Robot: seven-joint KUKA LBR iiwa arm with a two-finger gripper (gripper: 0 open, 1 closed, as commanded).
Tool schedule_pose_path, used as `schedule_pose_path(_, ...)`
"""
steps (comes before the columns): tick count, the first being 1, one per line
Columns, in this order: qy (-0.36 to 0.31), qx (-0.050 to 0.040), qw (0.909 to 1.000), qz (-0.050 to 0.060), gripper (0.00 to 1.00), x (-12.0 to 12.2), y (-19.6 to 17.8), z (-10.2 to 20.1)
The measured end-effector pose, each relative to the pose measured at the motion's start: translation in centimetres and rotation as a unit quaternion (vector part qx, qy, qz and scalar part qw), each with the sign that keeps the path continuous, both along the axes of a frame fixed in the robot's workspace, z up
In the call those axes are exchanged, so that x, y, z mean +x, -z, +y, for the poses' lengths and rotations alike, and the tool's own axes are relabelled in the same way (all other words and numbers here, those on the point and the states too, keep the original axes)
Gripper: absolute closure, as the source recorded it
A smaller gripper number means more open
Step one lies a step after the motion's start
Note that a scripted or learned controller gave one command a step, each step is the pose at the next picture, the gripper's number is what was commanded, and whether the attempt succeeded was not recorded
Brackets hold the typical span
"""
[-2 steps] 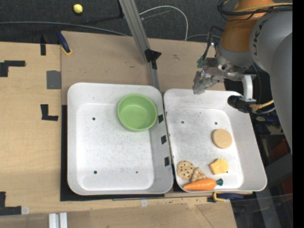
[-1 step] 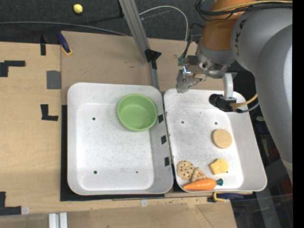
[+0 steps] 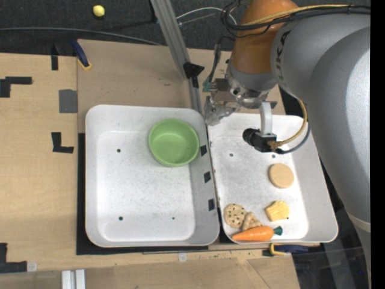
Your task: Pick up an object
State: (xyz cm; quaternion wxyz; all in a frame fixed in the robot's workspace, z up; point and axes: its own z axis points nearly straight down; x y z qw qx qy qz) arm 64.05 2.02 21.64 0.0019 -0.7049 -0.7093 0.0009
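Two shallow white bins sit side by side on the bench. The left bin (image 3: 102, 179) holds a green bowl (image 3: 174, 141), upright near its far right corner, close to the wall that the two bins share.

The right bin (image 3: 313, 179) holds the small items. A round tan disc (image 3: 281, 176) lies flat toward the right side, apart from the rest. Near the front edge, a yellow wedge (image 3: 277, 210) sits just above an orange carrot (image 3: 255, 234) with a green tip, which lies along the front wall. A speckled round cookie (image 3: 234, 214) lies at the front left corner, and a paler biscuit (image 3: 251, 221) sits between it and the carrot, touching or nearly touching both.

The arm (image 3: 325, 47) reaches in from the right, its orange band (image 3: 258, 26) above the wrist. The gripper (image 3: 218, 110) hangs over the far left corner of the right bin, beside the dividing wall and just right of the bowl. Whether it stands open or closed cannot be told, and nothing is seen in its grasp. A black fitting with a cable (image 3: 260, 139) hangs below the wrist over the far part of the right bin.

A slanted metal bar (image 3: 171, 35) crosses the top of the scene, and a small yellow ball (image 3: 98, 10) lies on the dark floor beyond the bench.
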Motion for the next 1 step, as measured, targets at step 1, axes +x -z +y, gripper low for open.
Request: schedule_pose_path(1,-0.001,0.0001,1.0,-0.001,1.0,0.09,-0.2,5.86)
